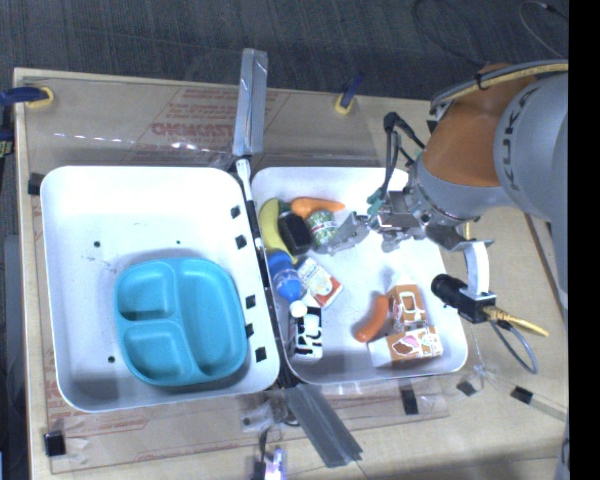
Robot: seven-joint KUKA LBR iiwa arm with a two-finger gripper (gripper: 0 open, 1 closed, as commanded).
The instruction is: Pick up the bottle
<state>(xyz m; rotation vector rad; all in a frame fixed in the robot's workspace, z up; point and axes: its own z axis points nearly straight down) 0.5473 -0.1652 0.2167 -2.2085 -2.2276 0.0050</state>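
Note:
A small white bottle (306, 330) with a black label lies near the front left of the right bin (440, 183). A blue-capped clear bottle (286, 276) lies against that bin's left wall, just behind it. My gripper (372, 235) hangs over the middle of the right bin's back half, right of a green can (325, 229). Its fingers are spread, with only white bin floor between them. Both bottles are to its left and nearer the front, apart from it.
A banana (269, 224), a black object (294, 233) and a carrot (317, 206) crowd the right bin's back left. A snack packet (324, 285), a sausage (372, 318) and a carton (412, 334) lie toward the front. The left bin (80, 198) holds a blue divided plate (180, 318).

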